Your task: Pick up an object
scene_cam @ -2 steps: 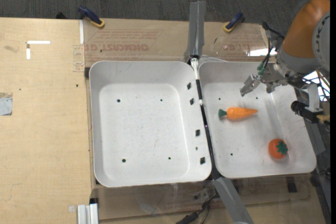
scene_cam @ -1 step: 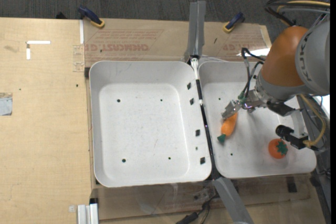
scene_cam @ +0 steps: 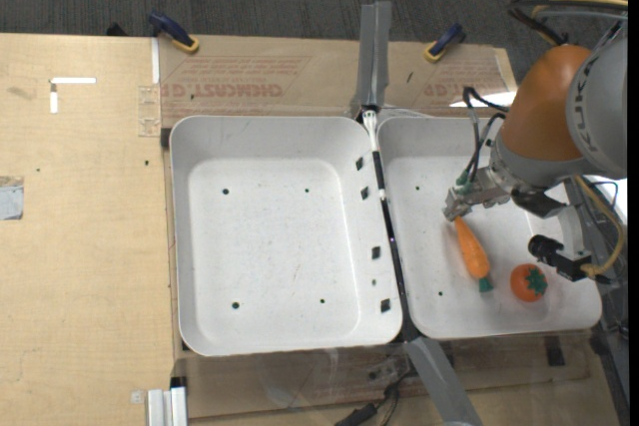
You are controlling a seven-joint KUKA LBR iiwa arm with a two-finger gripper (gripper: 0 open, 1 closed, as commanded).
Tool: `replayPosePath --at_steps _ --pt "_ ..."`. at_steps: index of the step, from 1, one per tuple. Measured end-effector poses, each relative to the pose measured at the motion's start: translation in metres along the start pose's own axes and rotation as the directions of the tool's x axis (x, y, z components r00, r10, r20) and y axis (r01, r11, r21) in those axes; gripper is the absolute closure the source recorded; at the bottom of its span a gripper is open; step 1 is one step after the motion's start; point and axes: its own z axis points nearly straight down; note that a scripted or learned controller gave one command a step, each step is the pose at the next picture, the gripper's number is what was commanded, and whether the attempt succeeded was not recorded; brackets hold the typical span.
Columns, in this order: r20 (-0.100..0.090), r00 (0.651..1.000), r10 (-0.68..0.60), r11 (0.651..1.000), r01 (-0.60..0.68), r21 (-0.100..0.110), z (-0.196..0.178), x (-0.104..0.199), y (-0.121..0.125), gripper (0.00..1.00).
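An orange toy carrot (scene_cam: pixel 472 251) with a green stub lies slanted in the right bin (scene_cam: pixel 429 304). A small orange-red fruit with a green top (scene_cam: pixel 527 282) sits to its right, near the bin's front right corner. My gripper (scene_cam: pixel 457 208) hangs low over the right bin, its tip just above the carrot's upper end. Whether it touches the carrot is unclear. The grey arm with its orange band (scene_cam: pixel 549 110) comes in from the right.
The left bin (scene_cam: pixel 190 244) lies beside the right one, with a grey divider bar (scene_cam: pixel 374 65) between them at the back. Cables and black fittings (scene_cam: pixel 559 259) hang from the arm over the right bin's right side. Clamps hold cardboard behind the bins.
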Motion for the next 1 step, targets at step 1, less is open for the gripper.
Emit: replayPosePath --at_steps 1 --pt "0.001 1.000 0.008 1.000 -0.008 -0.002 -0.0916 0.0665 0.0303 1.00"
